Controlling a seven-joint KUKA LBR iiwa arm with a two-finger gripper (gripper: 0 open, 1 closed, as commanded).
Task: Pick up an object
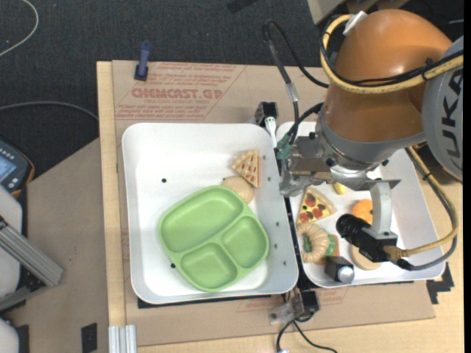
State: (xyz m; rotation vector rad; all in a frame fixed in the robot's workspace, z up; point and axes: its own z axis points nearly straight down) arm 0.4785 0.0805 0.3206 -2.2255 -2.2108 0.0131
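My gripper [315, 172] hangs over the back left part of the right bin [427, 197], mostly hidden under the orange wrist. Just in front of it lies a toy pizza slice [315, 206]. Closer to the front sits a tan pretzel-like ring [314, 240]. An orange ball-like piece [362, 210] and a small yellow bit [338, 188] lie to the right of the pizza slice. A tan disc [366, 260] and a dark cylinder with a grey cap [341, 272] rest near the bin's front edge.
The left bin [147, 197] holds a green divided plate [213, 236], a waffle-patterned wedge [247, 168] and a beige round piece [239, 188] by its right wall. The wall between the two bins runs just left of my gripper.
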